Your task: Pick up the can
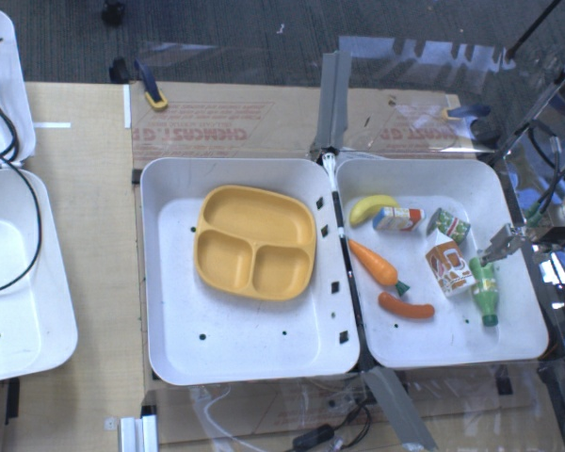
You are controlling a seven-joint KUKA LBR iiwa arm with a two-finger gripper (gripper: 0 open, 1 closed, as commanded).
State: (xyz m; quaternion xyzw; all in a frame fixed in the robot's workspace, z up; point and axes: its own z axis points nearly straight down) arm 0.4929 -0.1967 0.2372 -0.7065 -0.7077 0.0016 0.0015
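— Well, where's your small green-and-white tin can [449,224]?
— Tipped over towards the far right corner of the right white bin [424,342], just beside the orange-and-white carton [449,267]. It's loose clutter, so nothing sits square.
— And the grey gripper [502,244]?
— Low by the bin's right wall, over the green plastic bottle [487,293]. You can't tell whether it's released or clenched, because it's small and blurred

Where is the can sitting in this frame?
In the camera view the can lies in the right bin, toward its upper right, just right of the small milk carton and above the orange-and-white carton.
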